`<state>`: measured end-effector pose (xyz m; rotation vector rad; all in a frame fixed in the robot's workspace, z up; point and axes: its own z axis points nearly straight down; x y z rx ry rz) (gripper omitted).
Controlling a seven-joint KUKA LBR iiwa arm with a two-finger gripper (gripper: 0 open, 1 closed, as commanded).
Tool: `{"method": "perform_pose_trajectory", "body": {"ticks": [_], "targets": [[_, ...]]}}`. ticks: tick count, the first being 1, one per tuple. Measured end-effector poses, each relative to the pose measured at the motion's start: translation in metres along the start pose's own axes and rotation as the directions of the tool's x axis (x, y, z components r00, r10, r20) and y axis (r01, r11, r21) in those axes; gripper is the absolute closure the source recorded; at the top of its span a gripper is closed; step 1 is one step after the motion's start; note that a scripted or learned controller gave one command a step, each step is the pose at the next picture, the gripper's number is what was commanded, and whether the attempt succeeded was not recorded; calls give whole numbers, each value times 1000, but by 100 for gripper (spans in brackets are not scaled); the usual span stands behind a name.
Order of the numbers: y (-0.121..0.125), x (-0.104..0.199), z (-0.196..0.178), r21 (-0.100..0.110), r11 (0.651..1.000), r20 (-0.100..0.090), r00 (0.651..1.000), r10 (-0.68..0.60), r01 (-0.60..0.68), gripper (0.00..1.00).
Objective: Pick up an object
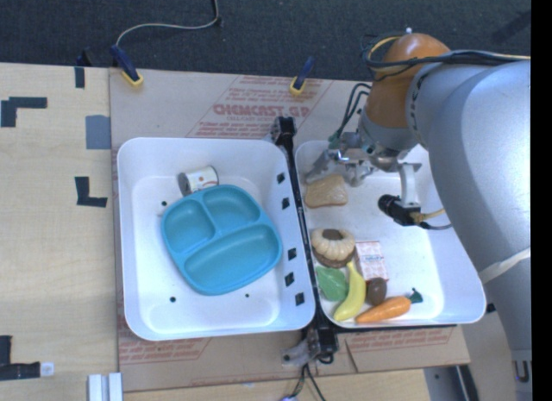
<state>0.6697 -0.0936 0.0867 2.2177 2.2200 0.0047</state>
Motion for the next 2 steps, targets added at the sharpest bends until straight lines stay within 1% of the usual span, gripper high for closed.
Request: {"method": "perform_pose_trajectory", "body": {"ticks": [1, 2], "targets": [[0, -3, 0, 2, 1000, 1, 1000, -1, 1, 0], [-12, -1, 0, 0, 1000, 1, 1000, 1, -1, 0]]}}
